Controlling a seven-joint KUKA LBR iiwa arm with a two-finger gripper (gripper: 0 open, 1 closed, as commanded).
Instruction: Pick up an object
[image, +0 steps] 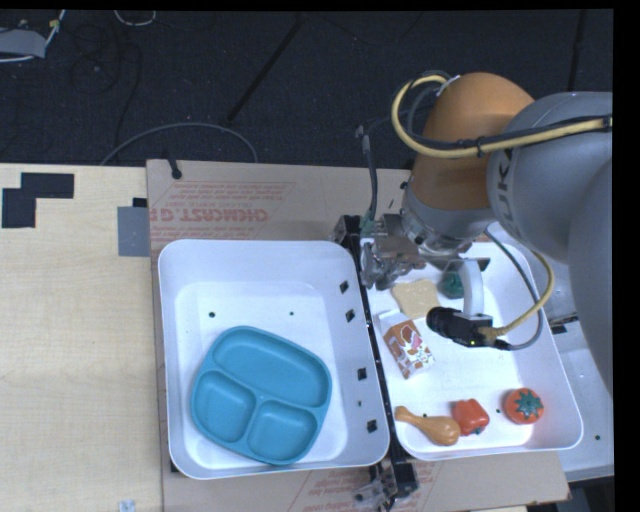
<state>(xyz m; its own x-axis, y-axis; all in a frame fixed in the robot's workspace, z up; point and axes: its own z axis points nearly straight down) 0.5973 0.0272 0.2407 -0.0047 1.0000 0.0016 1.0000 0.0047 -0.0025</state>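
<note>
- Over on the right side of the frame, the arm (520, 170) is hanging above the right bin (560, 420), with the gripper (392, 258) sitting at that bin's upper left corner, right by the wall between the two bins. Honestly can't tell if the fingers are wide or closed.
- Room to move is lying in the lower middle of that bin.
- Counting the pickable stuff there: one patterned carton (408, 347), one pale flat slab (416, 296) just below the gripper, one drumstick-looking toy (430, 424), one red block (470, 415) touching it, one tomato-ish thing (523, 405), plus a teal bit (453, 285).
- One blue divided plate (262, 394) is lying in the left bin (185, 300).
- Both bins are sitting on cardboard (240, 205) over a light wood bench (70, 360).
</note>
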